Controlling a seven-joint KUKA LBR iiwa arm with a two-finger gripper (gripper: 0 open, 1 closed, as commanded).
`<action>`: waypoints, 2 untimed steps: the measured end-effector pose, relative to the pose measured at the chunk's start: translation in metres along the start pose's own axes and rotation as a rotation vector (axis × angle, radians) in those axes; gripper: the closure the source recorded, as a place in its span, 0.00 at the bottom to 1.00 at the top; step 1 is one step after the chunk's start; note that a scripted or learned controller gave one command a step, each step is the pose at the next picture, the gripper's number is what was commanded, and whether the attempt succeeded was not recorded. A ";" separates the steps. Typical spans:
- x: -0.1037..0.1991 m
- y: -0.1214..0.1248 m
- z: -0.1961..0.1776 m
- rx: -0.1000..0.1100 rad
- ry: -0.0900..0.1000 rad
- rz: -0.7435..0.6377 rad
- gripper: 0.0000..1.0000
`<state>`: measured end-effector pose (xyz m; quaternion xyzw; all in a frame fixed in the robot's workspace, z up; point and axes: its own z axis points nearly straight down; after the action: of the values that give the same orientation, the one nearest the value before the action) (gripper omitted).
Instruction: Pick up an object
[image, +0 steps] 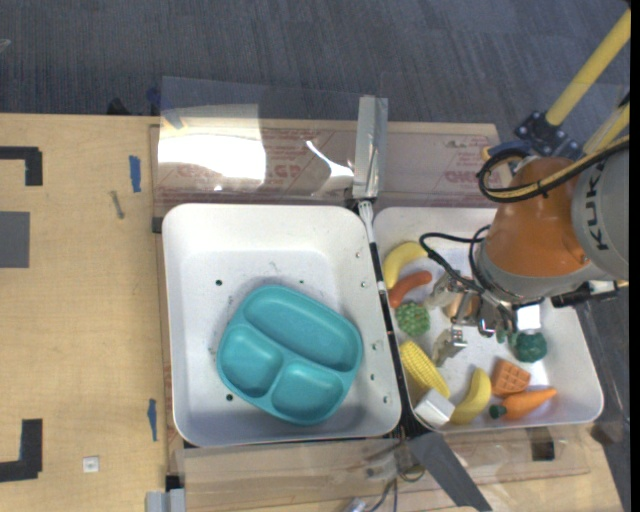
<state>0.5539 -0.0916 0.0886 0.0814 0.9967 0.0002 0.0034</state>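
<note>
So the grey arm with the orange band (535, 225) is reaching into the right-hand shallow white bin (585, 375), with its metal two-finger gripper (462, 320) down among a pile of small plastic play food. Honestly can't tell what the tool is doing at the tip, it's a tangle of metal and cable at this angle.

The toys are all crowded in that bin: a yellow banana (402, 258) near the back left, a red-orange chili-looking piece (410, 287) just beside it, a green broccoli floret (412, 320), a yellow corn cob (423, 367), a second yellow banana (474, 397), an orange waffle-textured wedge (510, 377), an orange carrot (528, 401), and a dark green round piece (530, 346) by the gripper.

The left white bin (190, 260) has a teal three-compartment plastic plate (290, 352) sitting tilted in it.
</note>
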 end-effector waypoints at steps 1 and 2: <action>-0.089 -0.004 0.002 0.002 0.002 0.077 0.00; -0.089 0.014 0.002 0.001 0.001 0.141 0.00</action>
<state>0.6437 -0.0924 0.0876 0.1515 0.9884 0.0001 0.0027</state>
